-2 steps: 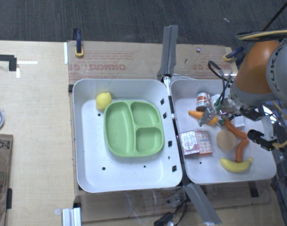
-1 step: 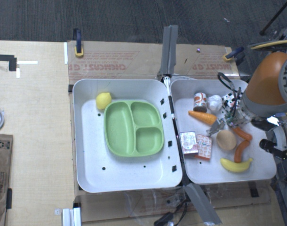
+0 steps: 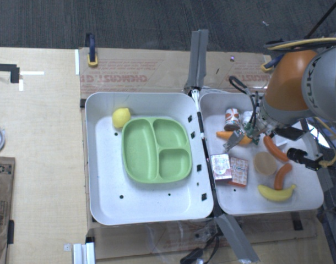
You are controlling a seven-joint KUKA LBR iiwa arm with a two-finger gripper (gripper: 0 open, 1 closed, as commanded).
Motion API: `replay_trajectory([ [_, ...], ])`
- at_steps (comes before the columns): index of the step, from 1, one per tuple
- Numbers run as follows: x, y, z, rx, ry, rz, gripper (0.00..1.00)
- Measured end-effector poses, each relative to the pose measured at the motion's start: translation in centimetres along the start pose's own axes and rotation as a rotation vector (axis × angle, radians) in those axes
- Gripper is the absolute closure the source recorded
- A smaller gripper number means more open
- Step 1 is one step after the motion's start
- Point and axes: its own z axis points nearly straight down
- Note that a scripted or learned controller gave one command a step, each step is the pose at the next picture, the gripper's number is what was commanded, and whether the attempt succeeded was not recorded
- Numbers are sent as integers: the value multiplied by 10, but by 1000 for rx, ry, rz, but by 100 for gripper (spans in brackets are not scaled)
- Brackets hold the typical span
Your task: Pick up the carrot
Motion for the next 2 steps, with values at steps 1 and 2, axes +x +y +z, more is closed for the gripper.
replay_trajectory([
  [1, -1, 0, -9, -1, -1, 4, 100],
  [2, 4, 64, -100, 2, -1, 346, 100],
])
